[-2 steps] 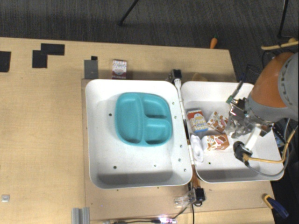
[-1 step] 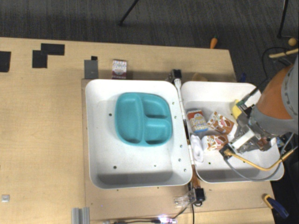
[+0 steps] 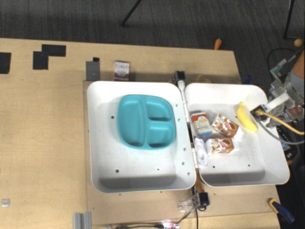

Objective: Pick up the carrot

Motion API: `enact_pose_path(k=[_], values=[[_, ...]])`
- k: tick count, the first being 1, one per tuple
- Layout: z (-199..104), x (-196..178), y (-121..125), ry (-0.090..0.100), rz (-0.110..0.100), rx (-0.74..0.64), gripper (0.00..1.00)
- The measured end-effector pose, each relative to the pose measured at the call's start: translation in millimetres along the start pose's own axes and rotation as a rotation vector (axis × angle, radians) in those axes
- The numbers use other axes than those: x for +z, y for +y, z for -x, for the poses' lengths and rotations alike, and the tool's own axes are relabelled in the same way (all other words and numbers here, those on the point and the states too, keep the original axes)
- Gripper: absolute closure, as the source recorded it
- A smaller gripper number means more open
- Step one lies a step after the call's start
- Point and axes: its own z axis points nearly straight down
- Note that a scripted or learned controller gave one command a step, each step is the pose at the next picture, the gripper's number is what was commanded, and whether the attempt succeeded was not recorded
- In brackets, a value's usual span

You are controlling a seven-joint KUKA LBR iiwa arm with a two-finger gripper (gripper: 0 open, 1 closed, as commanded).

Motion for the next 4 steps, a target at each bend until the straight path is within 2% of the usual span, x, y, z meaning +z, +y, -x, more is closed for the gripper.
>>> enact_pose_path(k=[1,2,3,4], values=[[56,21,18,-0.009,-0.008,0.258,1.0],[-45,46,-44,-0.006,-0.012,0.119,1.0],[-11,-85,42,0.002,0.004,0.112,1.0],[49,-12,21,-0.01,-0.008,0.17,1.0]])
